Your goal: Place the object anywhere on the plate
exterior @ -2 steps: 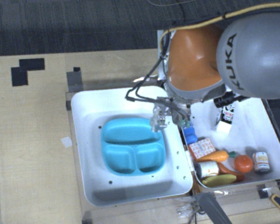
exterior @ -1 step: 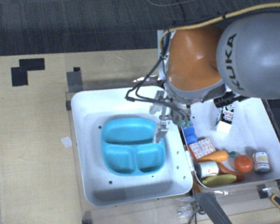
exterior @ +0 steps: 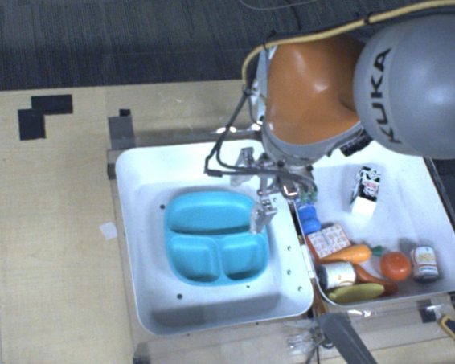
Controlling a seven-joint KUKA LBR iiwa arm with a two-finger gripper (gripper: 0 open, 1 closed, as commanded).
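- Plate [exterior: 210, 244], blue with three compartments, lies in the left bin [exterior: 143, 259]; one long compartment runs along its far side and two smaller ones sit nearer the camera.
- Gripper [exterior: 264, 211] hangs over the plate's right rim, just left of the wall between the bins.
- Small pale shape at the gripper's tip, over the plate edge, may be the object or only a finger; the view is too coarse to settle it, so no grasp can be claimed.
- Whether the fingers stand apart or together cannot be told, as the wrist and cabling crowd them from above.
- Judged from this position, the release would go best a little further left, over the middle of a compartment rather than the rim, and low, so a light item does not bounce or roll off into the bin.
- Arm [exterior: 339, 93], grey with its orange band, covers the far right corner of the left bin and much of the right bin's far side.
- Right bin [exterior: 454, 258] holds the other goods: a blue bottle [exterior: 307, 219], a patterned carton [exterior: 329, 242], a black-and-white box [exterior: 366, 188], a carrot [exterior: 350, 254], a tomato [exterior: 395, 265], a small can [exterior: 423, 261] and a yellow-green piece [exterior: 356, 292] at the near wall.
- Several of these overlap, and their labels are too small to read.
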